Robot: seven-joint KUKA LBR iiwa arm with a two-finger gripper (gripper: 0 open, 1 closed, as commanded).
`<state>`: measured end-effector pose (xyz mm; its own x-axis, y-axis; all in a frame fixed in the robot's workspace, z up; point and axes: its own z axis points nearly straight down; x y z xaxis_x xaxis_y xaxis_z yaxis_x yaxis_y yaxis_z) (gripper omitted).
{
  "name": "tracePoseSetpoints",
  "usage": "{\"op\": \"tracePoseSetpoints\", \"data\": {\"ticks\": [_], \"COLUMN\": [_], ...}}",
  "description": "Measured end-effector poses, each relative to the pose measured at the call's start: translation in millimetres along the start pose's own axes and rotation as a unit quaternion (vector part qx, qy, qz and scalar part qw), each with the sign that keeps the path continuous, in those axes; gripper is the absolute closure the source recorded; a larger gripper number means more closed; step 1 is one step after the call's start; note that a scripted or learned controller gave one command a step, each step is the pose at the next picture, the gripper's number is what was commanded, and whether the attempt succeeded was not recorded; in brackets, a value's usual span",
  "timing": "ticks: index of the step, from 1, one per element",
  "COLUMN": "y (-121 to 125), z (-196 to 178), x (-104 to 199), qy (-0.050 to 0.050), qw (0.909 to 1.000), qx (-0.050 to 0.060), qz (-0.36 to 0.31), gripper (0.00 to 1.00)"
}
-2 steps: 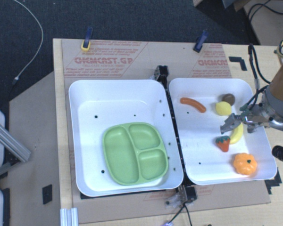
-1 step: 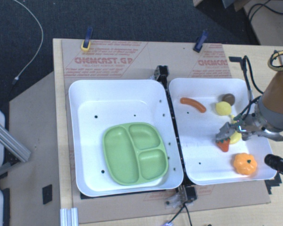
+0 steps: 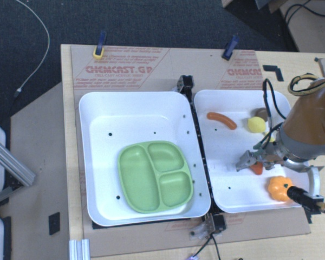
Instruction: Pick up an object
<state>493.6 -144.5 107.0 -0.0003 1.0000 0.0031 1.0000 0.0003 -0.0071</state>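
Note:
My gripper (image 3: 254,162) is low over the middle of the right bin (image 3: 227,196), with the arm coming in from the right. A small red-orange piece (image 3: 257,169) lies right under the gripper, partly hidden by it. An orange sausage (image 3: 222,120) lies at the back left of this bin. A yellow lemon-like fruit (image 3: 256,124) rests at the back beside a brown object (image 3: 261,113). An orange pepper-like fruit (image 3: 279,188) sits at the front right, close to the arm.
The left bin (image 3: 97,118) holds a green divided plate (image 3: 154,175). A black clamp (image 3: 186,83) sits where the bins meet at the back. Black cables (image 3: 271,104) hang along the arm above the right bin.

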Motion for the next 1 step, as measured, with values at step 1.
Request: {"op": "tracePoseSetpoints", "data": {"ticks": [1], "y": [-0.4], "z": [23.9], "x": [0.4], "qy": [-0.001], "qw": [1.0000], "qx": [-0.002], "qz": [0.000], "gripper": [0.00]}}
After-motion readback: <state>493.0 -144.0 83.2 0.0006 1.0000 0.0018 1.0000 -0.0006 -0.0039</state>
